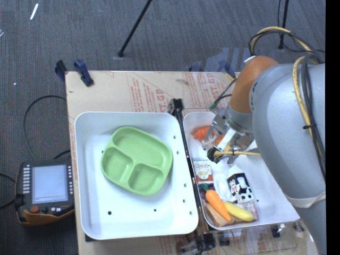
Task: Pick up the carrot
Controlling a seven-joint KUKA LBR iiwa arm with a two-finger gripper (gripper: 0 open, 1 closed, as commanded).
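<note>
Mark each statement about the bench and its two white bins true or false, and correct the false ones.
1. The green plate lies in the left bin. True.
2. The carrot rests on the green plate. False: it lies in the right bin, near its front edge.
3. A yellow banana lies right beside the carrot. True.
4. The gripper is over the left bin. False: it is over the right bin, toward its back.
5. The green plate has three compartments. True.
</note>
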